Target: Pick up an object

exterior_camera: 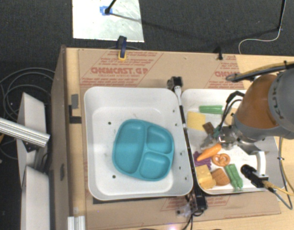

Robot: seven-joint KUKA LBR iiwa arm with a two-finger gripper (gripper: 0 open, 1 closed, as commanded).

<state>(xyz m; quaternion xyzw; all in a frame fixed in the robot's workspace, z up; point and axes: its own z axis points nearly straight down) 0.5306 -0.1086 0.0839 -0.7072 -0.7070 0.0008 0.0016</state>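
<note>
You had the bench (137, 63) under cardboard, with two white bins side by side on it; the left bin (96, 109) held a blue tray (143, 149) with three wells, lying a little askew near its middle; the right bin (269, 150) held the toy food, and the arm (266, 104) reached into it from the right, its orange band over the bin's upper right part. The gripper (215, 134) sat low in the right bin's left half, just above the carrot (211, 151) and close to a small brown piece (208, 127); you could not tell from this view whether the claw was released or clenched, and nothing showed plainly in its grasp. Of the food, a yellow block (196, 121) lay near the dividing wall, with a green piece (211, 109) above it; the carrot lay slantwise below the gripper, a purple bit (202, 159) beside its lower end; a pretzel (222, 159) lay just right of that; a green pod (234, 176), a brown chunk (220, 177) and a yellow cube (205, 176) lay along the near wall.
</note>
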